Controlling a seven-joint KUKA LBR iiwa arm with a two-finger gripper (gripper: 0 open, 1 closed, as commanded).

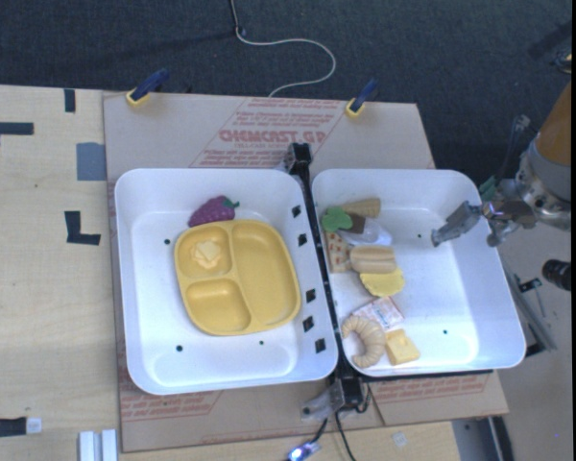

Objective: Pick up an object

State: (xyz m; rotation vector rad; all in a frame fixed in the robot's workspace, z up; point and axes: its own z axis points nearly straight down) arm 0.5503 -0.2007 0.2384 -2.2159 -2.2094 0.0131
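My gripper hangs over the right edge of the right bin. Its fingers are spread open with nothing between them; one grey finger points left into the bin. Toy foods lie along that bin's left side, well left of the gripper: a green piece, a tan bread piece, a waffle, a beige block, a yellow slice, a small packet, a croissant and a cheese cube.
The left bin holds a yellow divided plate with a pale yellow piece in one compartment, and purple grapes just behind it. Both bins stand on a cardboard sheet held by two clamps. A white cable trails at the back.
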